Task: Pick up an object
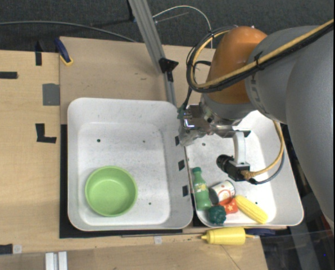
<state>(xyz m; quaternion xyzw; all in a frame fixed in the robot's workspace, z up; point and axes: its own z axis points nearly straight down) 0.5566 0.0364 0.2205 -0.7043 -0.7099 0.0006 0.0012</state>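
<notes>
A tan wooden bench [21,167] fills the left and lower part of the frame, with dark carpet across the top and strips of black tape scattered along its left side. Two shallow white bins sit side by side on it. The left bin [122,117] takes up the centre of the frame and holds a green bowl [111,190] in its lower left corner, upright and well apart from everything else.

The right bin [280,207] lies in the lower right, partly hidden under the arm. Along its lower edge sits a cluster of small things: a green bottle [200,187] standing close to the wall shared with the left bin, a small white and red can [222,191] just beside it, a dark green lump [216,215] below them, a small red piece [231,206] next to that, and a yellow corn cob [250,208] lying at a slant to the right. A yellow bottle [225,236] lies on its side on the bench, just outside the bin's lower rim.

The grey arm [302,77] with its orange band [235,61] comes in from the upper right. The gripper [191,126] hangs over the wall between the two bins, above the cluster and apart from it; I cannot tell how it is set from this angle. A slanted metal pole [148,27] crosses the top centre.
</notes>
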